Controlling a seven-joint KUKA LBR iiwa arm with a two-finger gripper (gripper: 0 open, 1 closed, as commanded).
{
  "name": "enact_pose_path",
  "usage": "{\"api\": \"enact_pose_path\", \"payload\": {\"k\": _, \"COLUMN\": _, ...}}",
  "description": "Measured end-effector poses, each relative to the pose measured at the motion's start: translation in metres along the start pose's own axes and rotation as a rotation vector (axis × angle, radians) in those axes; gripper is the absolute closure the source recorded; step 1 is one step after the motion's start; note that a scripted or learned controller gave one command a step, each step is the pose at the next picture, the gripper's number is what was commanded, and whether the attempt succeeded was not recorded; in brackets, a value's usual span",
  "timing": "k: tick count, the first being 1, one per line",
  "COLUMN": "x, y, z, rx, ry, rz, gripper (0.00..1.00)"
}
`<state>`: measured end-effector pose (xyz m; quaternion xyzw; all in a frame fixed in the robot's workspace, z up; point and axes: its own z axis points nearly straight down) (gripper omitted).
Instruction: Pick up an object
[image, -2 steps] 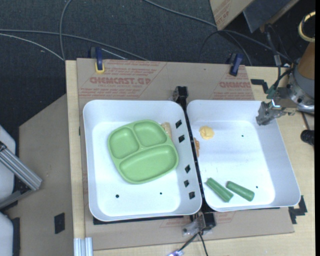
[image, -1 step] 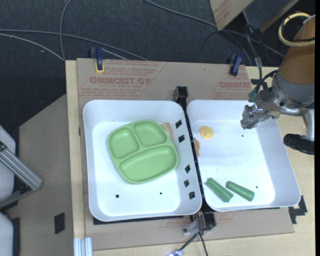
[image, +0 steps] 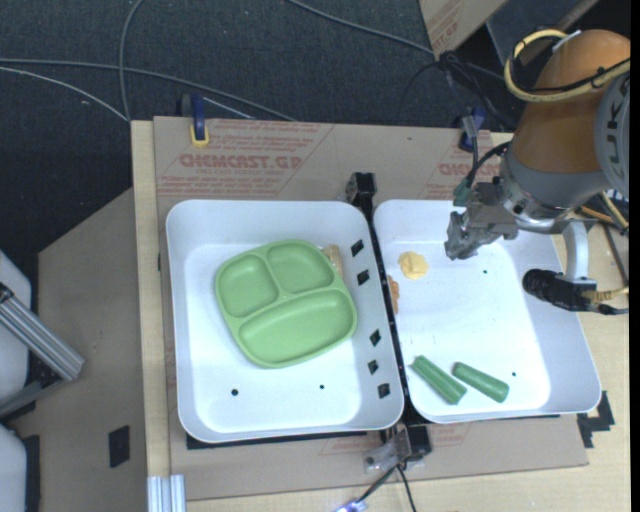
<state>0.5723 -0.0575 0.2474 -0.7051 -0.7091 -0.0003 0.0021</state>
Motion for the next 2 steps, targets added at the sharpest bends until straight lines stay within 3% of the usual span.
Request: {"api": "enact_pose_path", "payload": {"k": 2, "x": 0.101, "y": -0.007, "z": 0.026, "rx": 0.002, "ry": 0.000, "rz": 0.000, "gripper": 1.00}}
